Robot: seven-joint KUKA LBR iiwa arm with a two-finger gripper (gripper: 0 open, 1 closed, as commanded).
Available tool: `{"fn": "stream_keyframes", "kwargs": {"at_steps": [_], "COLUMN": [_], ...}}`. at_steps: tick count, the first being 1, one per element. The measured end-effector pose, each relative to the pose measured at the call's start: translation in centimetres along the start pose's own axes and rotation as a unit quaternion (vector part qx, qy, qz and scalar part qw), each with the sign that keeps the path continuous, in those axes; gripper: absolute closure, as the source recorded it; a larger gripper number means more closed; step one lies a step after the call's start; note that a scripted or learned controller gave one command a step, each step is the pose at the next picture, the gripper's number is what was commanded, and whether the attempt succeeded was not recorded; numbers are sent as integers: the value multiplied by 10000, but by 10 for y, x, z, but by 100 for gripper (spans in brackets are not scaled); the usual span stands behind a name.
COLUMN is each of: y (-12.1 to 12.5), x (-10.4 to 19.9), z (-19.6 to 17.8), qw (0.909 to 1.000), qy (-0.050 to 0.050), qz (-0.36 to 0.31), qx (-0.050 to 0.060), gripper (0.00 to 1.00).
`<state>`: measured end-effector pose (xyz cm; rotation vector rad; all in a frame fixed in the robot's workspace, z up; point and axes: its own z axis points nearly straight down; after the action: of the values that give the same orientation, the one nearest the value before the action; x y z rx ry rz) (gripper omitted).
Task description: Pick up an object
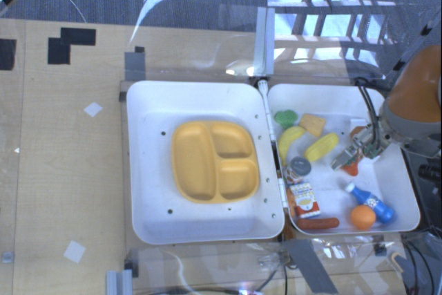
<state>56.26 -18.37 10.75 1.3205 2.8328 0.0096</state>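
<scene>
My gripper (349, 159) hangs low over the right bin (407, 183), toward its right side, with the orange-banded wrist behind it. A small red-orange item (352, 168) lies directly under the gripper tip; I cannot tell whether it is gripped. Just left of it lies a yellow corn-like piece (322, 146). A blue bottle (371, 200) and an orange (362, 217) sit near the front right corner. Along the bin's left side are a green item (284, 117), a banana (290, 140), a tan block (312, 124), a grey can (300, 166), a red-and-white carton (304, 198) and a sausage (318, 223).
The left bin (148, 148) holds a yellow divided plate (214, 161). A metal divider (269, 141) runs between the two bins. Wooden bench surface spreads to the left, and cables run along the front edge.
</scene>
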Motion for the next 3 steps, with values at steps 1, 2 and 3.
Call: {"fn": "stream_keyframes", "kwargs": {"at_steps": [1,2,3], "y": [53,55,105], "x": [-65,-12,-35], "z": [20,20,23], "qw": [9906,9853,9731], "qy": [20,22,53], "qz": [1367,1709,2303], "qx": [21,32,90], "gripper": [0,0,0]}}
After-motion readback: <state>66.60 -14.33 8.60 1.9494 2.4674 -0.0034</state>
